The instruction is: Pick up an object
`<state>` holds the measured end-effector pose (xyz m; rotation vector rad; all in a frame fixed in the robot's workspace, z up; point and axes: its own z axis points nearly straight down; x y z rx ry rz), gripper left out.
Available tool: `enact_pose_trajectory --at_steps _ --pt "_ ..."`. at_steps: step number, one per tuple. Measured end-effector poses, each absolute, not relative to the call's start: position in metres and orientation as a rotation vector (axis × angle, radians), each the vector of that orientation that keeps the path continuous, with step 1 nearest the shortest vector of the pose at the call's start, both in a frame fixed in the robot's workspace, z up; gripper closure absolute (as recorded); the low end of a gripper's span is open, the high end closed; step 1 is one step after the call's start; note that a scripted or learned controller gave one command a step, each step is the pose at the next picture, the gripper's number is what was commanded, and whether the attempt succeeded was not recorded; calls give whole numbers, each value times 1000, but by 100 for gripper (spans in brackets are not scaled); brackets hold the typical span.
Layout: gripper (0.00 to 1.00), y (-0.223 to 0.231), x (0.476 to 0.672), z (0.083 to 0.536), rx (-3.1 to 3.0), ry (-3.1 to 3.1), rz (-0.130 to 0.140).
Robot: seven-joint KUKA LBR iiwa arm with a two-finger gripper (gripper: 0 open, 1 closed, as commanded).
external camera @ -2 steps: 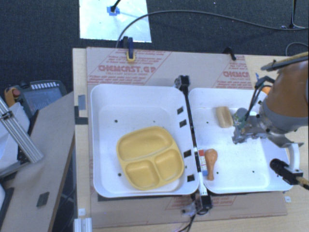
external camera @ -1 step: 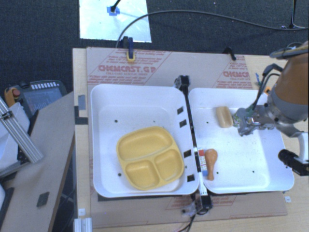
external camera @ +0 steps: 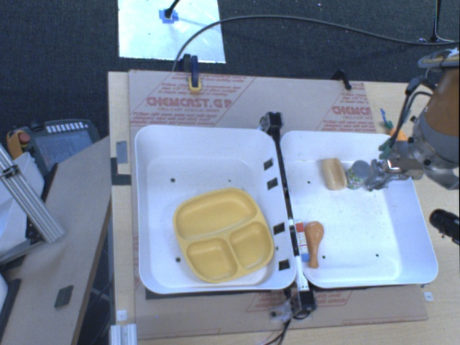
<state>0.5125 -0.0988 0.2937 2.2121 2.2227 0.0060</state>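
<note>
Nearest item: small orange drumstick-shaped toy [external camera: 313, 240], lying low in the right bin, just right of the black divider strip [external camera: 282, 200] where the two bins meet.
Left bin [external camera: 154, 149]: shallow white plastic tray left of the divider strip; it holds one yellow three-compartment plastic plate [external camera: 223, 233], set toward its near side, with nothing in its sections.
Divider strip: black, running front to back between the bins, seemingly clipping their rims together so they sit as one pair.
Right bin [external camera: 413, 254]: matching white tray right of the divider strip; it holds the drumstick toy and a tan, bread-like block [external camera: 333, 173] farther back, well apart from each other.
Gripper [external camera: 357, 175]: metal two-finger tool on the grey arm, down inside the right bin, just right of the tan block and right of the divider strip.
Fingers: too blurred to tell whether they are spread or closed.
Task object: probably the tan block, resting on the bin floor, since the gripper sits low beside it as if lining up for a pick.
</note>
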Motion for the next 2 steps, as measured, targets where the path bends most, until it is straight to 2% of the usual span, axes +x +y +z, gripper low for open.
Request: enact_pose_trajectory --at_steps 1,2 --pt "100 -57 527 284 2211 2230 4" --pt "100 -7 533 262 2212 2232 2"
